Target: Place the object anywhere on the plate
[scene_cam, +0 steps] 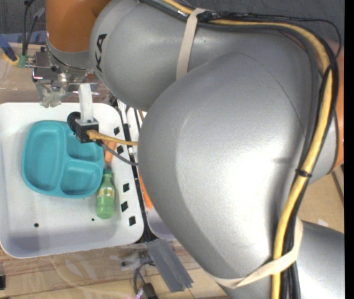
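A teal divided plate point(58, 161) lies in the left white bin point(15, 229). A small green bottle point(105, 195) rests on the bin floor, touching the plate's right rim. Just above the bottle, a sliver of an orange object point(108, 157) peeks out at the plate's edge, mostly hidden. My gripper point(51, 96) hangs below the orange wrist band over the bin's upper rim, above the plate's top edge and apart from the bottle. Nothing is visible in it. A white rod and a black fitting point(82, 127) with a yellow cable sit over the plate's upper right corner.
The grey arm point(227, 142) covers the right bin and most of the view. Black markers point(127, 195) dot the divider between the bins. The wooden bench point(71, 270) shows along the bottom and left.
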Robot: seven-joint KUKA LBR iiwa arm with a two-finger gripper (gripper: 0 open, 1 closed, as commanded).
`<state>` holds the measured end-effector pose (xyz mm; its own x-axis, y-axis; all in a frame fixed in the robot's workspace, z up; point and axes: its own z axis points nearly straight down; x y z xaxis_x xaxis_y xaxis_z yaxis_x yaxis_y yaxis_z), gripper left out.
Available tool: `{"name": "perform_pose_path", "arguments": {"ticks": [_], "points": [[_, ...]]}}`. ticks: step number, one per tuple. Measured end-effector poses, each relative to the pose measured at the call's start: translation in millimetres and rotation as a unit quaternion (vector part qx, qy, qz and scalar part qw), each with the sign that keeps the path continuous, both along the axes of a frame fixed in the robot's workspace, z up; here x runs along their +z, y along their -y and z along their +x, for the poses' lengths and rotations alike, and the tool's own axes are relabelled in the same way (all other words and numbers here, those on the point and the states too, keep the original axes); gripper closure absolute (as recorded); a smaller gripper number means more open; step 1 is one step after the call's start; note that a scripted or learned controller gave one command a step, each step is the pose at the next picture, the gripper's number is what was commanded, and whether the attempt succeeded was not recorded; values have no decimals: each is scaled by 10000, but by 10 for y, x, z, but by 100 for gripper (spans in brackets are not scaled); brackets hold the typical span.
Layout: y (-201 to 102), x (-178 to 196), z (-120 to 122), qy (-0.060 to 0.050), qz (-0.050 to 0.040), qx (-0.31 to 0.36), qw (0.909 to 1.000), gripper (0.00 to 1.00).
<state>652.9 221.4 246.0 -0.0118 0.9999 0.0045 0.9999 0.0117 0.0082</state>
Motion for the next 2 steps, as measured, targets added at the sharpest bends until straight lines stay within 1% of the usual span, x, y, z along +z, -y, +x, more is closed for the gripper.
{"name": "perform_pose_path", "arguments": {"ticks": [1,2], "points": [[23,835,36,-16,-8,-12,10000,100],[18,790,26,-52,-22,-7,10000,0]]}}
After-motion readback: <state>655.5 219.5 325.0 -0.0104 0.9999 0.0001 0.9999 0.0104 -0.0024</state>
